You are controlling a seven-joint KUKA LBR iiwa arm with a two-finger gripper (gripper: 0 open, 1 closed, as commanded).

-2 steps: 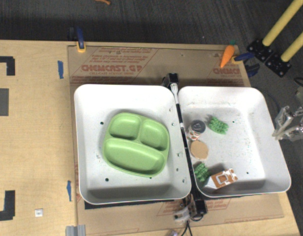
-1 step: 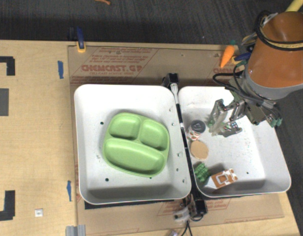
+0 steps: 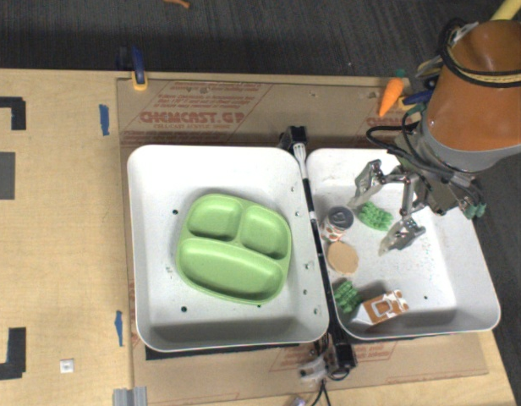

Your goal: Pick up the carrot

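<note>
Hovering low over the right-hand shallow white bin [image 3: 476, 299], the two-finger gripper [image 3: 381, 211] hangs with its metal fingers spread apart and nothing between them. A small leafy green piece [image 3: 377, 218] lies on the bin floor just beneath the gap. Further left in that bin sit a small round grey-lidded jar [image 3: 340, 220], a tan disc [image 3: 343, 258], a second green leafy piece [image 3: 344, 296] and a small orange-and-white packet [image 3: 385, 306]. The left white bin [image 3: 150, 252] holds a light green moulded plastic tray [image 3: 233, 245] with three compartments.

The small orange carrot with a green top [image 3: 391, 96] lies outside both bins, on the brown board behind the right bin, near the arm's cables. It is well apart from the fingers.

To do this step well, I judge the arm should rise clear of the bin wall, travel back toward the carrot, turn the fingers across its narrow width, then descend and close. The nearby cables could snag, so a straight vertical approach seems safest.
</note>
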